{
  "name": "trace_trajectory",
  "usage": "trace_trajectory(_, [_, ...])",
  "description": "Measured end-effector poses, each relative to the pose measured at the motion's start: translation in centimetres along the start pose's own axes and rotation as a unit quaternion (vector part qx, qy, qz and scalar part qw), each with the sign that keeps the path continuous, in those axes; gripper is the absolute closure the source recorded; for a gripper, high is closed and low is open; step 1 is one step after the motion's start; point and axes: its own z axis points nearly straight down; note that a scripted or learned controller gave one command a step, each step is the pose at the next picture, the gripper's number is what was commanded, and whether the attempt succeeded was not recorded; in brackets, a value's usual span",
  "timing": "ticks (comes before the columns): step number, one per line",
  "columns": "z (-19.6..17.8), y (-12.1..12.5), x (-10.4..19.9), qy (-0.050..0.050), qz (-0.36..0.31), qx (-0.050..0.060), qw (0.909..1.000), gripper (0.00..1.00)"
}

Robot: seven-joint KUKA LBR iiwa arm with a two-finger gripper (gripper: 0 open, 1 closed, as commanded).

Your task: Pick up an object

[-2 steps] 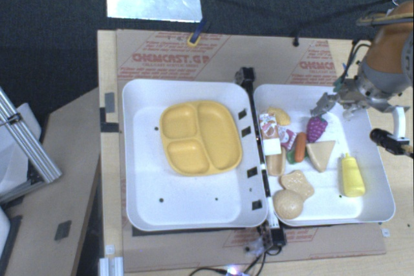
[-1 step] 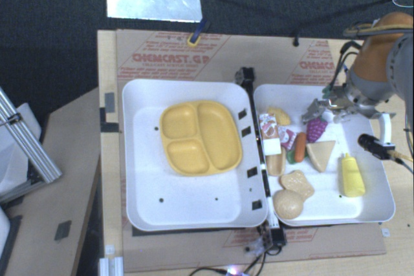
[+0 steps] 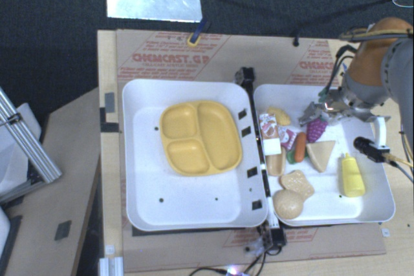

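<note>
Arm (image 3: 381,61) cut off at right edge; hand (image 3: 315,114) fingers indistinct.

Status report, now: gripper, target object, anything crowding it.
Gripper low over right bin, by purple grapes; nothing seen held. Grapes lie in the bin. Crowded: cheese wedge and carrot close beside.

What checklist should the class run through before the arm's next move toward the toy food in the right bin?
1. Pincer over the right bin: ok.
2. Nearest target, purple grapes, unobstructed from above: ok.
3. Grapes between the pincer's tips: cannot tell.
4. Neighbours crowding the grapes, carrot and cheese wedge: not ok, both close.
5. Yellow mustard bottle clear of the approach: ok.
</note>
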Motion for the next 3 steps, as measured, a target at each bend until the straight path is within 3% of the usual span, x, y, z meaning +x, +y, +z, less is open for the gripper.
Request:
trace_trajectory(1, [-1.2,0.1,0.0,0.0,-0.001,-0.002,1.0,1.0])
trace_trajectory(3, [-13.4,0.2,-0.3,0.0,0.002,-0.002,1.0,1.0])
